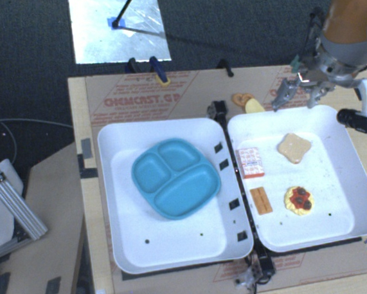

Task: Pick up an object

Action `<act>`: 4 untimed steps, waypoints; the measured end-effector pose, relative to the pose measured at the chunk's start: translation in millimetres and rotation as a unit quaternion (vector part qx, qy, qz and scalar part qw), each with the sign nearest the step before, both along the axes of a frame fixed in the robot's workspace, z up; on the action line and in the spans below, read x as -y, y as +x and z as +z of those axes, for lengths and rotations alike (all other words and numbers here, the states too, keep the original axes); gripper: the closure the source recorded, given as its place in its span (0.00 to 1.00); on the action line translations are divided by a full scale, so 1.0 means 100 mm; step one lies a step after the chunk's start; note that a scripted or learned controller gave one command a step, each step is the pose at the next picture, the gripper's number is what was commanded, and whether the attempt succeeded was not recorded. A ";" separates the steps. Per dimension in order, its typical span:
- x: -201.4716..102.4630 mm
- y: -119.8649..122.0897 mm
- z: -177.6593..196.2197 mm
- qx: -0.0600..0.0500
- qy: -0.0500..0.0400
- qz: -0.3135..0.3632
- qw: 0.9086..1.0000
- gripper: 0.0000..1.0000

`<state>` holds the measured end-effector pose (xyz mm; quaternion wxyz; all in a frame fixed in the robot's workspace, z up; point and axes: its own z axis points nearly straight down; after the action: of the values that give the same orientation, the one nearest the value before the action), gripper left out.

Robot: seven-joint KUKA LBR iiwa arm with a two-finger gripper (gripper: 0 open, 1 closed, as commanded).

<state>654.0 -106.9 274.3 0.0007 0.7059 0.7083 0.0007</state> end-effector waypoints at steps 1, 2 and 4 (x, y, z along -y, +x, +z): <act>0.64 0.13 -0.87 -0.003 -0.001 -0.003 1.000 0.00; 1.00 0.14 -1.93 0.001 0.000 -0.002 1.000 0.00; 1.00 -0.65 -1.84 0.007 -0.001 -0.002 1.000 1.00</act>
<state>588.7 -207.2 90.5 0.0063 0.7073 0.7069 0.0045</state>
